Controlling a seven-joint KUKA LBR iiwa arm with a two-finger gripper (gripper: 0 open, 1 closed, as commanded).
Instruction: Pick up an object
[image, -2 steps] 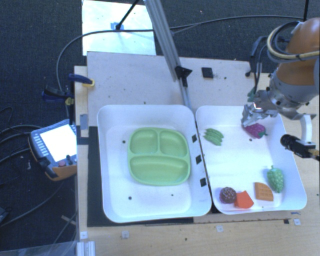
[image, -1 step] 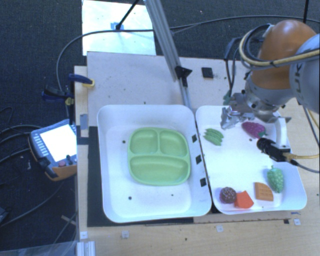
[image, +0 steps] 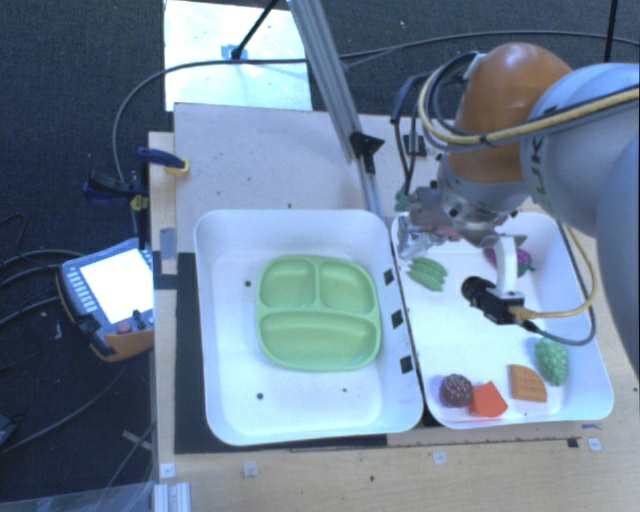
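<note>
Gripper (image: 418, 243) low in right bin (image: 590, 395), just above green pod (image: 428, 272) near the dividing wall — finger spacing not discernible. Best lowered straight, centred on pod, clear of bin wall — closed only once astride it.

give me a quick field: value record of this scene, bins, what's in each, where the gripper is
left bin: holds a green divided plate, lying flat
right bin: holds small toy foods
green pea pod: upper left of right bin, just below the gripper
purple item: upper right, partly behind the arm
green bumpy piece: right side
orange-brown wedge: lower right
red-orange piece: near the front edge
dark round berry: beside the red-orange piece
gripper: over the right bin's upper left corner
held item: none seen between the fingers
</note>
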